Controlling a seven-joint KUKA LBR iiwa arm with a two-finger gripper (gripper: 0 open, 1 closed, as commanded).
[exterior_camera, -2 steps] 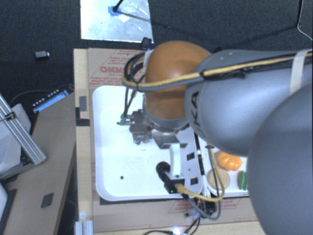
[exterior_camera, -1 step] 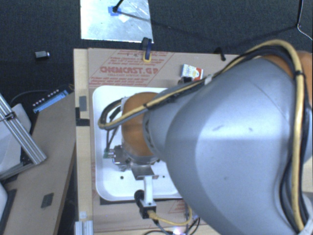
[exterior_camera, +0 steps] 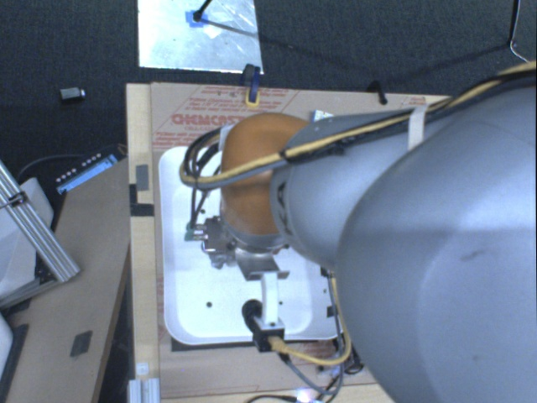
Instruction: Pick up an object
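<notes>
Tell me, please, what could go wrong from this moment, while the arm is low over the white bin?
1. The arm covers most of the white bin from the camera, so any object under it cannot be checked; a failed grasp might go unnoticed.
2. The yellow and black cables loop loosely beside the orange band and near the bin's front edge; they might snag on the rim.

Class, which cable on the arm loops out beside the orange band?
The black cable, bowing out left of the orange band; the yellow cable hugs the grey arm.
</notes>
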